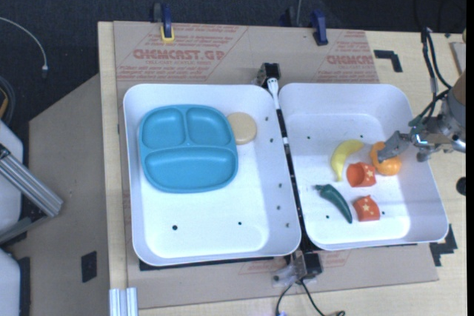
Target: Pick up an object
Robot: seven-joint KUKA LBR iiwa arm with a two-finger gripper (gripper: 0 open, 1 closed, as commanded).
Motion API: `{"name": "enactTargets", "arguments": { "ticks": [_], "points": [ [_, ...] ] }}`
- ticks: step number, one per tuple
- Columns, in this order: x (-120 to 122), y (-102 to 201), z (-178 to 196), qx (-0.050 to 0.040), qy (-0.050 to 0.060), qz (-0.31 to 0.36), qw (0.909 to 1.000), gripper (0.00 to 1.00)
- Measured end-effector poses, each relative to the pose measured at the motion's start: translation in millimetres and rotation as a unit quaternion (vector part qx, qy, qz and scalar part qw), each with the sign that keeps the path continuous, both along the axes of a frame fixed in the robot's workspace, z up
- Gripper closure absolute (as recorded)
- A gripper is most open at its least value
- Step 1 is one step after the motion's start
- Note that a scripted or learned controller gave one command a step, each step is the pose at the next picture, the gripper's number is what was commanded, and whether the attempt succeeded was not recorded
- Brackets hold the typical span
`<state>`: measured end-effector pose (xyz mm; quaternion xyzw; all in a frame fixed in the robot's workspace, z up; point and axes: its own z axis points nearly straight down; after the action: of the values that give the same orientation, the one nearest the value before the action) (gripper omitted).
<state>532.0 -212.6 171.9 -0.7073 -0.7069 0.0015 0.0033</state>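
- Because the task names no particular object, the far left matters least: the blue divided plate (189, 146) lies flat in the left bin (152, 233), with a pale round piece (242, 127) touching its upper right corner, both well apart from the arm, and a reach that far looks unlikely.
- In the right bin (326, 103), the dark green pepper (335, 201) lies slanted near the lower left, with a red chunk (368, 209) just beside its right end; a low sweep across the bin could knock either one aside.
- The yellow banana (344, 157) curves beside a second red piece (361, 174), and these sit close together, so a descent aimed a little left could land between things and close on none.
- The orange fruit (386, 160) is the likely target, near the bin's right wall, with the claw (404, 144) right at its upper right side.
- Whether the claw is open or closed I cannot tell, since its tip is small and partly blends with the orange.
- The round fruit may well roll or squirt out if pinched off-centre, and it could bump the red piece beside it.
- The bin's raised right wall sits close by, so a tilted approach might snag it.
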Motion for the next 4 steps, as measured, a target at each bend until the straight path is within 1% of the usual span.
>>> {"name": "enactTargets", "arguments": {
  "ticks": [1,2,3,4],
  "points": [
    [2,-3,-63,0.0002,0.0,0.0,1.0,0.0],
    [6,-1,-82,0.0016,-0.006,0.001,1.0,0.0],
    [9,-3,-68,-0.0025,-0.011,0.001,0.9999,1.0],
    [17,2,-8,-0.0028,-0.007,0.001,1.0,1.0]
  ]
}}
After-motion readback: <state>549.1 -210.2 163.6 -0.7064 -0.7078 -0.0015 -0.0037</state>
